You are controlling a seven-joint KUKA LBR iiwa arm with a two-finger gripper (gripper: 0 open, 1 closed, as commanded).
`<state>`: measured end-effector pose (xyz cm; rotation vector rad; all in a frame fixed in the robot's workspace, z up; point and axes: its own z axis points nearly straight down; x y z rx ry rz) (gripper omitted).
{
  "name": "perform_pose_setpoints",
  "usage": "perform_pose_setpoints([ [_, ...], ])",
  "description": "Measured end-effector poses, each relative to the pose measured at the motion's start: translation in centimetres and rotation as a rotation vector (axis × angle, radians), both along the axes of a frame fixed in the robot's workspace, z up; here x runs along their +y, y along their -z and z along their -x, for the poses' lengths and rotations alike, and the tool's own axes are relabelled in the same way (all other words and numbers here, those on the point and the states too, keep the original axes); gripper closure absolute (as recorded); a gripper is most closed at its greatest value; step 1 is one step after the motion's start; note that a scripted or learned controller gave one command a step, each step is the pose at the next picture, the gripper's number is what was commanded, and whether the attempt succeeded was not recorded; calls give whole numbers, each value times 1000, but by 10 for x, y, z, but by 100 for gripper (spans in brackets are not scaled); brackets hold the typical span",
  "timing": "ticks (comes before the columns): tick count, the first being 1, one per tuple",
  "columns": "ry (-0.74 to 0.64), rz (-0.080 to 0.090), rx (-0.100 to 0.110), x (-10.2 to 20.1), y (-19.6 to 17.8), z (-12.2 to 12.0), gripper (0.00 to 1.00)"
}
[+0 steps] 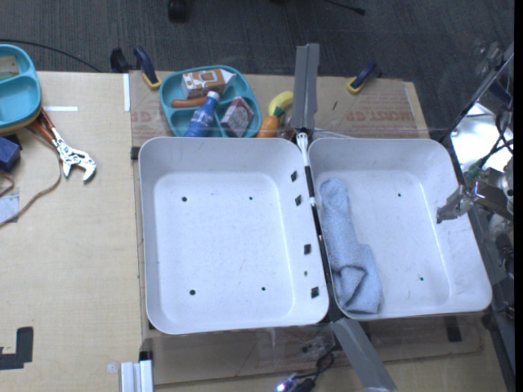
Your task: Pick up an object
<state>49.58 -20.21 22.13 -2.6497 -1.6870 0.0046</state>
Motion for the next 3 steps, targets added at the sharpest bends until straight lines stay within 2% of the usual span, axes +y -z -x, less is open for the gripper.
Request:
perform_pose_setpoints([
  [1, -44, -2, 0, 42, 129, 8, 0],
  [2, 111, 0, -1, -2, 5, 18, 0],
  [3, 196, -1, 3, 64, 105, 17, 0],
])
